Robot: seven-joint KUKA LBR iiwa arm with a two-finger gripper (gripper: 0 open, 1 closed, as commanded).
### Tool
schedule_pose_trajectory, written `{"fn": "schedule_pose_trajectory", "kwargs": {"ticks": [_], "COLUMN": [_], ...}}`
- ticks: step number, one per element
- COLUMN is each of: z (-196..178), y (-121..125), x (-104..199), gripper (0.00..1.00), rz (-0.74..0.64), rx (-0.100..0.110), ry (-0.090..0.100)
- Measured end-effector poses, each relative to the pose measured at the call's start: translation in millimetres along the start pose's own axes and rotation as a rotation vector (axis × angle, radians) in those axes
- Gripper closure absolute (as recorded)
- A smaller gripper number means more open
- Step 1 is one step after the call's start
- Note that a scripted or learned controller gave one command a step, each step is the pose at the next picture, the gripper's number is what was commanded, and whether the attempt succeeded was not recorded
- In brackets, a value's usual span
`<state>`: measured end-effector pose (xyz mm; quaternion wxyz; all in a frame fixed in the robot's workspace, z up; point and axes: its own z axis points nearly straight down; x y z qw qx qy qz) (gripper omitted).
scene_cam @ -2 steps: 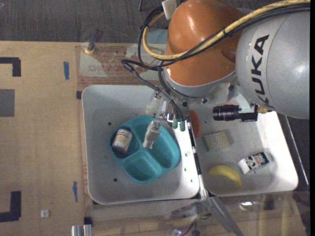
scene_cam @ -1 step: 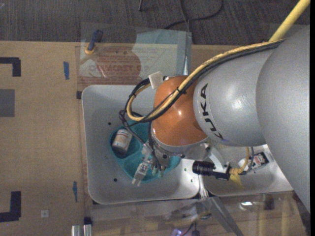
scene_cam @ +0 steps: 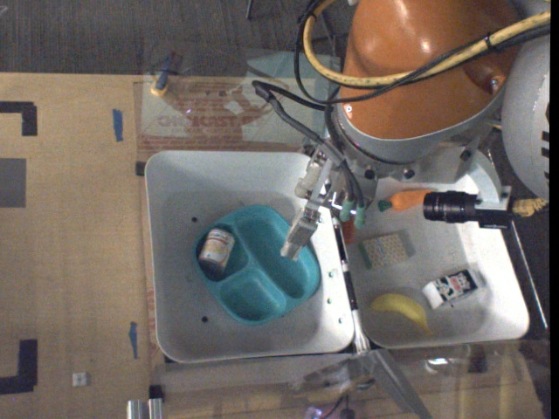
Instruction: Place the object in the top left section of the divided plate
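- Grey arm with glossy orange band (scene_cam: 410, 51) comes in from upper right, yellow and black cables looped over it.
- Two-finger gripper (scene_cam: 294, 244) hangs low over the left shallow white bin (scene_cam: 175, 190), its tip above the teal divided plastic plate (scene_cam: 262, 295), over the plate's upper right part.
- Fingers: seen as one pale slanted shape; cannot tell whether spread or pressed together. Nothing visible between them.
- Small squat jar with a dark lid and tan label (scene_cam: 215, 246) lies on its side to the left of the gripper tip, well apart from it, in the plate's left compartment on the upper side. Not touching the gripper.
- Plate sits below and to the left of the gripper, roughly mid-bin; its other compartments show bare teal.
- Right shallow white bin (scene_cam: 515, 312) lies to the right of the gripper, just past the shared bin wall.
- In that bin, right of the gripper: an orange carrot-shaped toy with green end (scene_cam: 403, 201), partly under the arm; a speckled flat grey rectangular pad (scene_cam: 385, 250); a yellow banana (scene_cam: 399, 309), lower right of the tip; a small white carton with dark print (scene_cam: 452, 287), beyond the banana.
- Black cylindrical fitting (scene_cam: 454, 208) projects from the arm above the right bin.
- Tan cardboard bench surface (scene_cam: 70, 260) with blue tape marks, far left of the gripper.
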<state>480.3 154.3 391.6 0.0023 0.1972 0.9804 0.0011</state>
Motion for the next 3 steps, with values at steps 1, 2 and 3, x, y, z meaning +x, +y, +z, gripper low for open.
{"fn": "schedule_pose_trajectory", "kwargs": {"ticks": [1,2,3], "z": [157,-5,203], "y": [36,29,21], "x": [7,13,11], "gripper": [0.00,0.00,0.00], "rz": [0.209,0.198,-0.040], "rx": [0.003,0.001,0.001], "ry": [0.003,0.001,0.003]}}
